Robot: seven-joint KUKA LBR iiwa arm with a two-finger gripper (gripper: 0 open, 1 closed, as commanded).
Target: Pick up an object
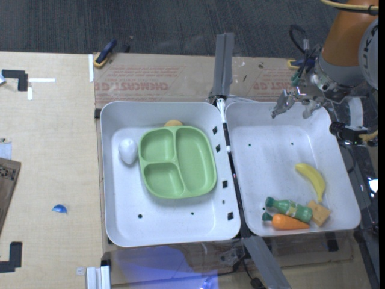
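End effector (296, 105) released, nothing grasped, over right bin (252, 161) far edge | banana (313, 179), bottle (289, 208), carrot (290, 223) near-right corner

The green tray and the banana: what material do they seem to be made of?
The green tray looks like moulded plastic with a matte finish: one even pale green, rounded edges, three pressed compartments. The banana seems to be a plastic toy, though this is less sure: its yellow is uniform and smooth, without brown marks, and it lies near other toy-like food.

Robotics lab, wooden bench (48, 161) with two white bins (111, 179), grey arm (352, 35), toy food
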